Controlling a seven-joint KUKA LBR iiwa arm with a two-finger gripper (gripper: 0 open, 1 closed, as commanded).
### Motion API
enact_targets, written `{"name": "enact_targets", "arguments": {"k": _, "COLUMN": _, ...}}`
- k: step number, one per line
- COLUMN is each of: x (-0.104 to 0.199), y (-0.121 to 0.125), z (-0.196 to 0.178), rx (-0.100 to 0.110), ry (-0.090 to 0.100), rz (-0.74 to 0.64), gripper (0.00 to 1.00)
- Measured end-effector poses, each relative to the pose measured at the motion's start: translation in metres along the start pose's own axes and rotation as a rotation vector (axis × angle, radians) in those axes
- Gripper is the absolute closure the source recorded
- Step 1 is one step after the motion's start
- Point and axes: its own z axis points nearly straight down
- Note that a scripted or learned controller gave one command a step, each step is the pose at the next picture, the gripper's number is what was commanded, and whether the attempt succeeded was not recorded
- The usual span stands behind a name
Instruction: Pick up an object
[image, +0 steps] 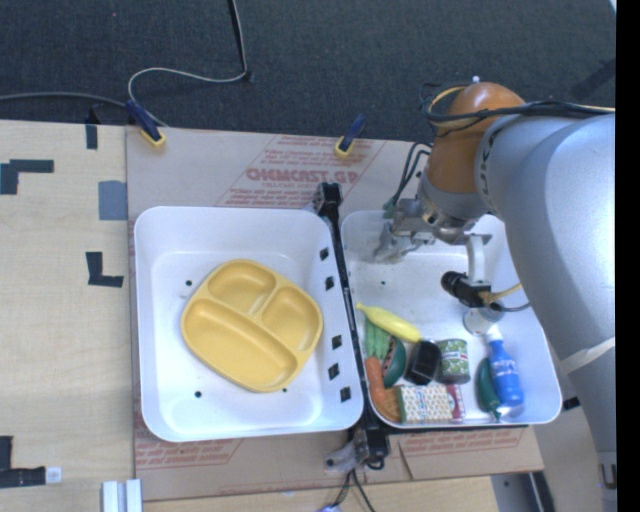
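My gripper hangs over the far end of the right bin, above bare white floor, with nothing visibly in it. The loose objects lie at the bin's near end. A yellow banana is closest to the gripper, a short way in front of it. Beyond the banana lie a green item, a black object, a small green can, a blue bottle, a printed packet and an orange piece.
The left bin holds a yellow divided plate. A black divider strip runs between the bins. The grey arm covers the right side, with a black fitting and cable over the right bin.
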Motion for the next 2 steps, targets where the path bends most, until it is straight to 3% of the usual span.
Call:
{"name": "enact_targets", "arguments": {"k": 1, "x": 0.0000, "y": -0.0001, "z": 0.0001, "rx": 0.000, "ry": 0.000, "rz": 0.000, "gripper": 0.00}}
{"name": "enact_targets", "arguments": {"k": 2, "x": -0.0003, "y": -0.0001, "z": 0.0099, "rx": 0.000, "ry": 0.000, "rz": 0.001, "gripper": 0.00}}
